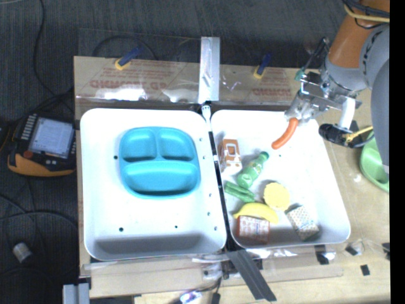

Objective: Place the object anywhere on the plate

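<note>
Gripper (302, 111) closed on toy carrot's (285, 133) upper end, right of blue plate (158, 159); likely light, stiff, slippery plastic.

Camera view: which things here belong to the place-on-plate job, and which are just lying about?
Job:
orange carrot, between the fingers of the gripper
blue plate in the left bin

Lying about, in the right bin:
green bottle
banana
yellow round piece
can
</note>
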Robot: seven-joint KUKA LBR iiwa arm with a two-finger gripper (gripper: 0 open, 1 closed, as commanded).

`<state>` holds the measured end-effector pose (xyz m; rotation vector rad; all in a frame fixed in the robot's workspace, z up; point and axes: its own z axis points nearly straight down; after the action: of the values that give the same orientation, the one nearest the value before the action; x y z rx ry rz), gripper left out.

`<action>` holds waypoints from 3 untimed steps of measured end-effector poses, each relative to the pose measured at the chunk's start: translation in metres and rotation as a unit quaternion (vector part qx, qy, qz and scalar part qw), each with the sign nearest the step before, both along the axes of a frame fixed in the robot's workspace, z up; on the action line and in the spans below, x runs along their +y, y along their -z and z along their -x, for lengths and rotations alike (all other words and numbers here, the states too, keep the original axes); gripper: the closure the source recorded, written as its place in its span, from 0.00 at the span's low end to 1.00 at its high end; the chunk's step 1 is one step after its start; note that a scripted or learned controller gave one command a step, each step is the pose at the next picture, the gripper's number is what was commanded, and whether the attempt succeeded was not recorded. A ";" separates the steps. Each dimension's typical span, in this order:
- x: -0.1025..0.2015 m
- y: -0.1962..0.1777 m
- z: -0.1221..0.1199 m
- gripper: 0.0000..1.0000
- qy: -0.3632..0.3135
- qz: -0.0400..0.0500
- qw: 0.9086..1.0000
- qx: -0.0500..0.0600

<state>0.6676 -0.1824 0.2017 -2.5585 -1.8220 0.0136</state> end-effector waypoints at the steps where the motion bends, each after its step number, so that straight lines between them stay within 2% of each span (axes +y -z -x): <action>1: 0.000 0.000 0.000 0.00 0.000 0.000 1.000 0.000; 2: 0.000 -0.006 0.000 1.00 -0.002 0.001 1.000 0.003; 3: 0.016 -0.054 -0.002 1.00 -0.010 -0.002 1.000 -0.001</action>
<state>0.6691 -0.1666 0.2555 -2.5383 -1.8460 0.0068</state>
